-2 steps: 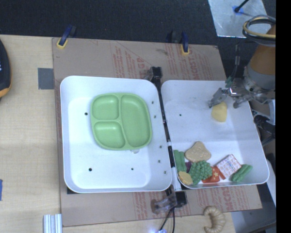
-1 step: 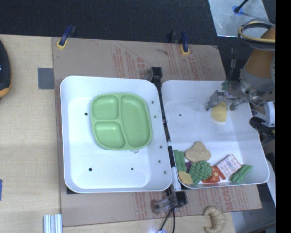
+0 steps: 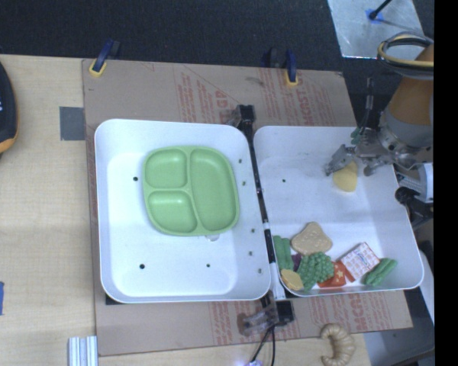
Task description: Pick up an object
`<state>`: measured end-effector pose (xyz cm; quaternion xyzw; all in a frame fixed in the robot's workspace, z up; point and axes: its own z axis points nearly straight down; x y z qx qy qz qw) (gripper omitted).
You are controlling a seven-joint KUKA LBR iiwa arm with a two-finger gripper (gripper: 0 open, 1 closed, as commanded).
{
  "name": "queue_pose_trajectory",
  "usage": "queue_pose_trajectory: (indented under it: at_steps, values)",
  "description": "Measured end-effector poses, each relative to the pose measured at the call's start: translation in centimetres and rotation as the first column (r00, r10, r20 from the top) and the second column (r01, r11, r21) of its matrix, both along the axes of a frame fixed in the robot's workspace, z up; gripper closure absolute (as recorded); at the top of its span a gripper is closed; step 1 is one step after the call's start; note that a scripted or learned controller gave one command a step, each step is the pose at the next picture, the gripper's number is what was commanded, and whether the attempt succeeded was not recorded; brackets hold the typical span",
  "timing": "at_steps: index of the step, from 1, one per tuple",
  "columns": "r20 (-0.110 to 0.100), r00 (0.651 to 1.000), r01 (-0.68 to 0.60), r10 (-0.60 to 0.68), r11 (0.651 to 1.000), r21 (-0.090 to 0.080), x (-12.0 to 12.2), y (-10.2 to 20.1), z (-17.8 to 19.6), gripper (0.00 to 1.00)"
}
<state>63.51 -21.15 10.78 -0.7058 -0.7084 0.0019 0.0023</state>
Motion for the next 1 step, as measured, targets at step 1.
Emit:
queue_pose_trajectory:
  at_steps: [1]
  values:
    - [0.006,1.000,0.002,-0.002,1.000,-0.001,-0.89,-0.07,3.60,0.00]
